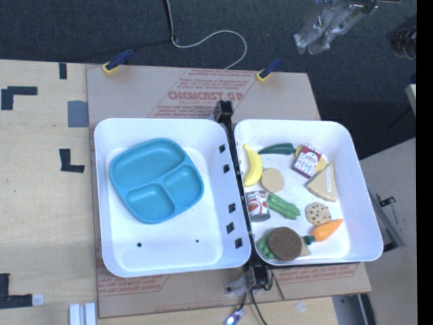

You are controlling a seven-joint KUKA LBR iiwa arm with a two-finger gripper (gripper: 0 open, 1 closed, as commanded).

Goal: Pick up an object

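The right bin (358, 181) holds several toy foods: a yellow banana (252, 166), a green pepper (277, 149), a red box (306, 160), a pale cheese wedge (325, 183), a tan disc (272, 180), a small can (258, 205), a green pickle (284, 206), a cookie (317, 212), a carrot (327, 229) and a brown burger (284, 243). My gripper (310, 41) hangs high at the top right, beyond the far edge of the bins and over the dark floor, well away from every object. Nothing shows in it.
A blue divided plate (157, 179) lies in the left bin (111, 249). Both bins rest on a cardboard sheet (196, 93) held by yellow and blue clamps. A white cable (210, 39) loops over the floor behind.
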